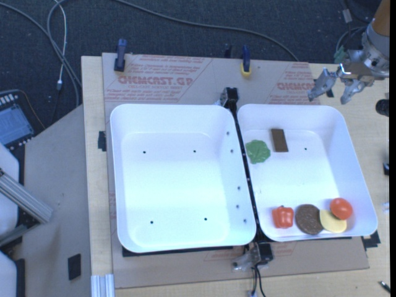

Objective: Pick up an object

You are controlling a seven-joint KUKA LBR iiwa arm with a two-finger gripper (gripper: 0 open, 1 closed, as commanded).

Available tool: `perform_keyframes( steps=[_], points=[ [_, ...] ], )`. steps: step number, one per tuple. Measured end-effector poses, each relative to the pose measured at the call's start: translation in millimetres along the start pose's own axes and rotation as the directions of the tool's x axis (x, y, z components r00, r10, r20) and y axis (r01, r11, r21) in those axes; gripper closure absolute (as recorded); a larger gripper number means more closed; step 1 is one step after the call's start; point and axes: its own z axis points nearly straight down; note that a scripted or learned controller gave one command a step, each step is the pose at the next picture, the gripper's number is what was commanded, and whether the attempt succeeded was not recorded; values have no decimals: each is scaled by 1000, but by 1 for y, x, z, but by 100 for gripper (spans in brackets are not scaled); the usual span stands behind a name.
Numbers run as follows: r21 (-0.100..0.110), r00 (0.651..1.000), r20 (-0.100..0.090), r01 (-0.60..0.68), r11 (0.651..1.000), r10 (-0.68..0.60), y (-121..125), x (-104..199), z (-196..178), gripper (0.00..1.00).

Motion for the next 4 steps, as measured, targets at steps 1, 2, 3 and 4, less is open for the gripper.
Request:
perform_keyframes(
  steps=[1,2,3,4],
  points=[
    [8,1000,-2,-2,1000,2,-94,13,85,0],
    [8,1000,-3,1,1000,0,-175,62,146,0],
    [1,1000,-1,5,1000,-5,-89,100,184,0],
    [-1,1000,1,-2,1000,2,-59,61,182,0]
  ],
)
